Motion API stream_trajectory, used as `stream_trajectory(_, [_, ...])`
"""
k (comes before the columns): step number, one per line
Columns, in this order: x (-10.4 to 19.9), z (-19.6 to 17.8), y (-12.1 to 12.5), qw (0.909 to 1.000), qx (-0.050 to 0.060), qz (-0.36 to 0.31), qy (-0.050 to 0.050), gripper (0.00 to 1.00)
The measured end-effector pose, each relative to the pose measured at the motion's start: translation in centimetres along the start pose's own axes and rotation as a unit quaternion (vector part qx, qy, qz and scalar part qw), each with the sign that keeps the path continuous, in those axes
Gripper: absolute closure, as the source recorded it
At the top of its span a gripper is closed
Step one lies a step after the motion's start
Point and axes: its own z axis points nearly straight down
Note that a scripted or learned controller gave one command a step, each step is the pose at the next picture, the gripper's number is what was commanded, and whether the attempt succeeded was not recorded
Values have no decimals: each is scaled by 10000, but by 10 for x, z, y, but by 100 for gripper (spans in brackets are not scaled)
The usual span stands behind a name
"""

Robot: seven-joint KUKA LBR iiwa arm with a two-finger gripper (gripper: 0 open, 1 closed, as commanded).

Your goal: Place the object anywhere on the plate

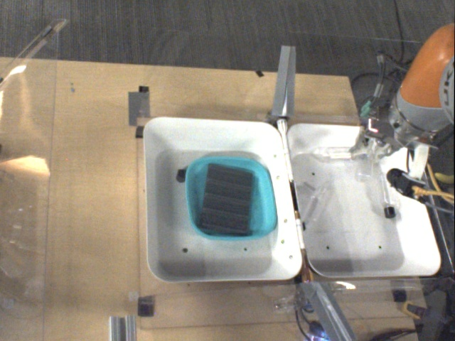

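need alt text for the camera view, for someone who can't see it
A dark ribbed block lies on a turquoise plate in the left white bin of two side by side on a wooden bench. The arm's gripper hangs over the right bin, near its upper right corner.

Arm (430,77) cut off by right edge; only orange band and grey wrist visible. Gripper (387,190) transparent, faint against right bin (370,254); finger outlines hard to trace. Dark ridged object (227,197) covers plate (266,204) centre; small black item (181,175) at plate's left rim too small to identify.
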Motion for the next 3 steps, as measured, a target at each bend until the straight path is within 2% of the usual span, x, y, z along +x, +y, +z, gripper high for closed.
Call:
stream_trajectory(1, [0,0,0,10000,-2,1,0,0])
stream_trajectory(2, [-14,-49,6,9995,-17,314,2,0])
stream_trajectory(3, [-65,-97,-77,9998,-11,197,0,0])
